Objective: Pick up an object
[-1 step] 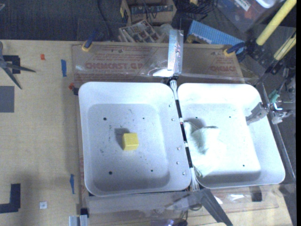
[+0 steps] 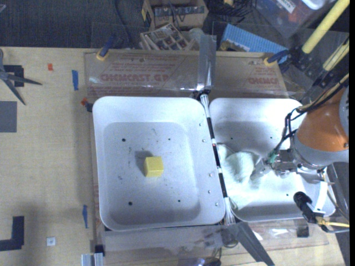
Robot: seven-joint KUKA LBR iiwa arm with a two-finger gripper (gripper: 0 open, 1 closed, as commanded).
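Yellow block sits skewed, no clear long axis; gripper jaws' state unclear

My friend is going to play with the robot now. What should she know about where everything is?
Gripper: low in the right white bin, beside a pale crumpled soft object; whether it grips is unclear.
Small yellow foam cube: sitting alone mid-floor in the left white bin, untouched.
Done: nothing visibly lifted yet.
Left: get a firm hold on one object and raise it out.
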